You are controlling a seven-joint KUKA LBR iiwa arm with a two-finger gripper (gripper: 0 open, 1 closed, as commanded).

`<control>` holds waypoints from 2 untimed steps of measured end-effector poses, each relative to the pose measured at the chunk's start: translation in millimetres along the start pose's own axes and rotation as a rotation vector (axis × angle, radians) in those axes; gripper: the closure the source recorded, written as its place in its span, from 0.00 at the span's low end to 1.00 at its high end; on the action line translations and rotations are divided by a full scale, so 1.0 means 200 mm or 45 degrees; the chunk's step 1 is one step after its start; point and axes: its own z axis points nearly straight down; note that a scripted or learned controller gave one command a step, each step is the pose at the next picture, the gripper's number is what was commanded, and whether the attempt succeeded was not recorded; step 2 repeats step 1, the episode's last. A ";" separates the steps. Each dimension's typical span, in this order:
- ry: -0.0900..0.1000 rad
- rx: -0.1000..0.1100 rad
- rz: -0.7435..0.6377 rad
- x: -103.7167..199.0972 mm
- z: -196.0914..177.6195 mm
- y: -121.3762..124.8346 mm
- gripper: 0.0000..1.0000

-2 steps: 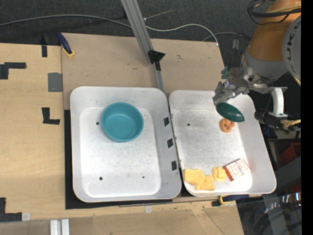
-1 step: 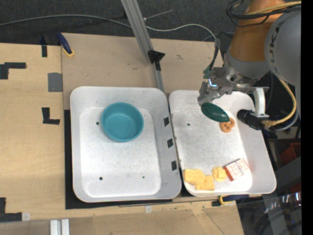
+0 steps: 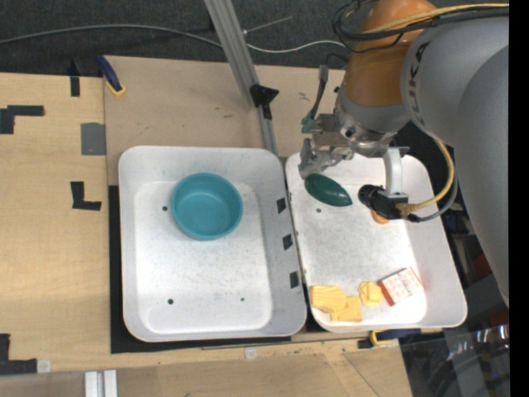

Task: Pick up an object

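Near the right bin's [image 3: 430, 304] far-left corner, the hand [image 3: 318, 162] hangs just above the green object [image 3: 328, 191], placed for a grasp. Whether it is open or closed cannot be told.

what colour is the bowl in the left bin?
Teal blue, plain with no pattern. The bowl shows best in the camera view, sitting in the left bin.
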 end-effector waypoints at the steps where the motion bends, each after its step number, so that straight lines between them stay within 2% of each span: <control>1: -0.001 0.000 0.000 0.29 0.07 0.03 1.00; 2: -0.001 0.000 0.000 0.29 0.07 0.03 1.00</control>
